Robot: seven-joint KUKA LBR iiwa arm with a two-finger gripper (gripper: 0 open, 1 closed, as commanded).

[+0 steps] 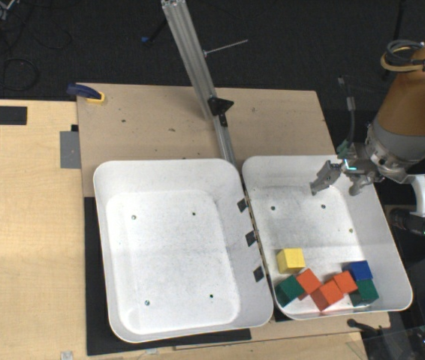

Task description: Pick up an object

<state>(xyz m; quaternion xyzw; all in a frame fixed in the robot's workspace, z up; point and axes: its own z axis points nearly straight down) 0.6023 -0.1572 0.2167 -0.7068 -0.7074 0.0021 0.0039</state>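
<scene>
The yellow block (290, 259) (probably light, rigid) is best taken across flat sides, below and left of the spread-fingered, empty gripper (340, 177).

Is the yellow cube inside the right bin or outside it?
Inside. The yellow cube lies on the floor of the right bin, near its front, beside the other blocks.

Left bin (122, 178) sits beside my right bin (393, 276). Metal rail (194, 66) slants across wooden bench (152, 122). Blue-yellow clamp (85, 92) at bench's far-left corner.
</scene>
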